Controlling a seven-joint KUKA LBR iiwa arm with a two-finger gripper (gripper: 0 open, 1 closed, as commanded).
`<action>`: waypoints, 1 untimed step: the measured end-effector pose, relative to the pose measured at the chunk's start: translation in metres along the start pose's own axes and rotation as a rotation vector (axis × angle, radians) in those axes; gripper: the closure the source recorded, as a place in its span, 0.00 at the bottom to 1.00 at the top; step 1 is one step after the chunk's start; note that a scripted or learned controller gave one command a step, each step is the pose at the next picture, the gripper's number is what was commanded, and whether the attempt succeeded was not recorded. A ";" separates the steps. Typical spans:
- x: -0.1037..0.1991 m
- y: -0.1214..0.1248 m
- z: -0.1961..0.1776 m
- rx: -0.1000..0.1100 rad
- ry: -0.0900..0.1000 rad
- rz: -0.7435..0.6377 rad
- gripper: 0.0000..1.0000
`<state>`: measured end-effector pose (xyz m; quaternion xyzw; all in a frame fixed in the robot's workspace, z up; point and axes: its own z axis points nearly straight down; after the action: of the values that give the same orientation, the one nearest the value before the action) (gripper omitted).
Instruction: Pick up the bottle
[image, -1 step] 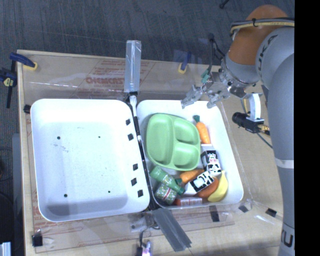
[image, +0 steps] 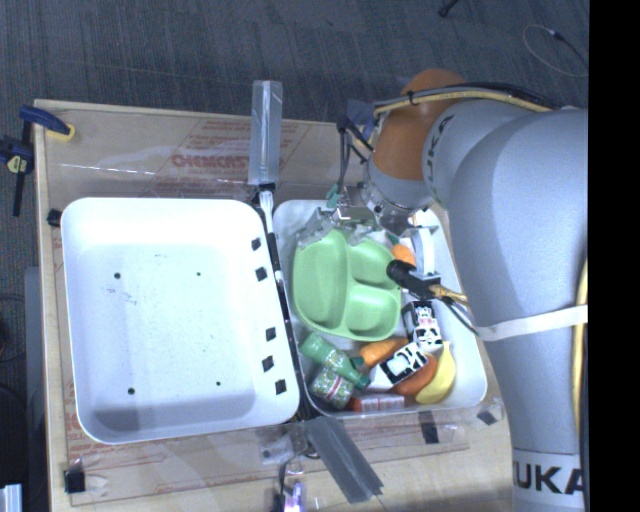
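Arm (image: 520, 230): the wide grey link stands highest over the bench and covers the right bin's (image: 312, 400) edge to the right of the bowl (image: 345, 285). From that link the arm bends toward the view's top left. The orange band (image: 405, 140) sits above and to the right of the bowl, and the wrist below it points down at the bowl's far rim.

Gripper (image: 343, 214): positioned at the bowl's far edge, just above the rim. Whether it is spread or closed cannot be told from this view. Nothing is seen held in it.

Bowl: green, with two hollows, lying in the middle of the right bin.

Bottle (image: 333, 370): green, lying on its side on the bin floor just on the bowl's near side, close to the bin's left wall. It lies on the opposite side of the bowl from the gripper, clear of it.

Other contents, all on the bowl's near-right side:
- carrot (image: 385, 350), just beside the bottle;
- black-and-white patterned item (image: 420, 335), beside the carrot;
- banana (image: 440, 375), toward the bin's near right corner;
- red pen (image: 380, 403), along the near wall.

Left bin (image: 160, 320): white, beside the bowl's left, across the two bin walls.
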<state>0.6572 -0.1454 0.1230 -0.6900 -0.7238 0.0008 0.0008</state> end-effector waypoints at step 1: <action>0.001 -0.022 0.029 -0.003 -0.001 0.058 0.00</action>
<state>0.6350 -0.1453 0.0944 -0.7108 -0.7034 0.0000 -0.0008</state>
